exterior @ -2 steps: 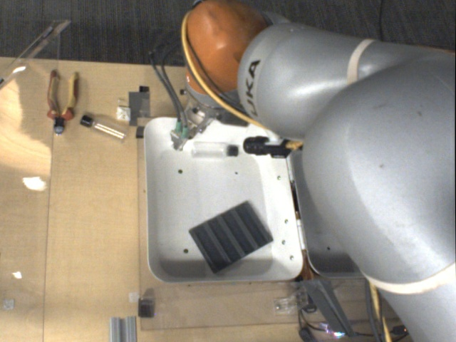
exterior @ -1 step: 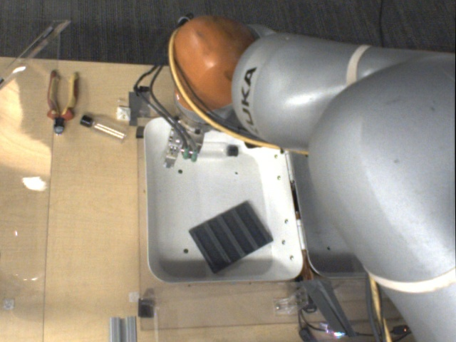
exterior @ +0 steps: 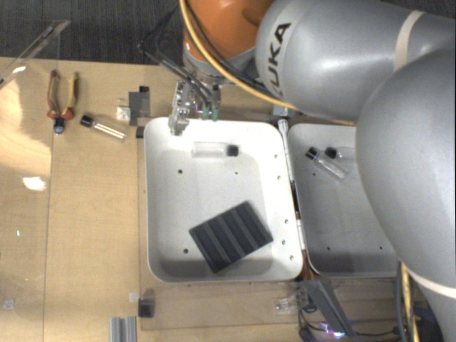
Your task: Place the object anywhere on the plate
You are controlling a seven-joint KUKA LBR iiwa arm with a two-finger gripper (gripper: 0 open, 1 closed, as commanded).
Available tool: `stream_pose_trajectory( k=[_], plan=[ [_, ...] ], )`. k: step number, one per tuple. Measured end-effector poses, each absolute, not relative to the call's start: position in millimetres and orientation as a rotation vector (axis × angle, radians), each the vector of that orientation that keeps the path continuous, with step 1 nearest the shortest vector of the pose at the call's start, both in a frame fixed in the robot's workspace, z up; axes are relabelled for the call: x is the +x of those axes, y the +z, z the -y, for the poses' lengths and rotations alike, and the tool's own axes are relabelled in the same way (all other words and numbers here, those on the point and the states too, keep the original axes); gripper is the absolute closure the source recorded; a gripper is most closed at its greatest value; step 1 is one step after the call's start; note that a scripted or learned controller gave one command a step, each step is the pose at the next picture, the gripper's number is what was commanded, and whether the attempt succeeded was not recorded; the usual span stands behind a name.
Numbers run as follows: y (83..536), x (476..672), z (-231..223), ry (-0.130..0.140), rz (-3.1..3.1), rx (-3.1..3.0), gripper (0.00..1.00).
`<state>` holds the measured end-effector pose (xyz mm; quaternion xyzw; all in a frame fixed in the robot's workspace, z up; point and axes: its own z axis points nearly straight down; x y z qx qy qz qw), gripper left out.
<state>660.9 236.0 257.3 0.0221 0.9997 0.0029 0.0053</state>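
Note:
A clear vial with a black cap (exterior: 214,149) lies on its side near the far wall of the left bin (exterior: 160,212). The black ribbed plate (exterior: 230,236) rests tilted in the near half of that bin, apart from the vial. My gripper (exterior: 192,114) hangs over the bin's far left corner, just left of and beyond the vial. It is open, and nothing shows between its fingers (exterior: 176,122).
The right bin (exterior: 342,248) holds two more small vials (exterior: 324,159) near its far left corner. On the bench to the left lie red-handled pliers (exterior: 62,98), another vial (exterior: 103,126) and a small dark block (exterior: 140,103). The arm's bulk covers the upper right.

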Motion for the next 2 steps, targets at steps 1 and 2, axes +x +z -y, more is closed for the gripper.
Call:
stream_pose_trajectory(
  k=[1,2],
  plan=[
    [187.0,657.6,-236.3,0.007,-3.029,-0.800,1.00],
    [213.5,670.2,-192.0,0.005,-3.025,-0.800,1.00]
  ],
)
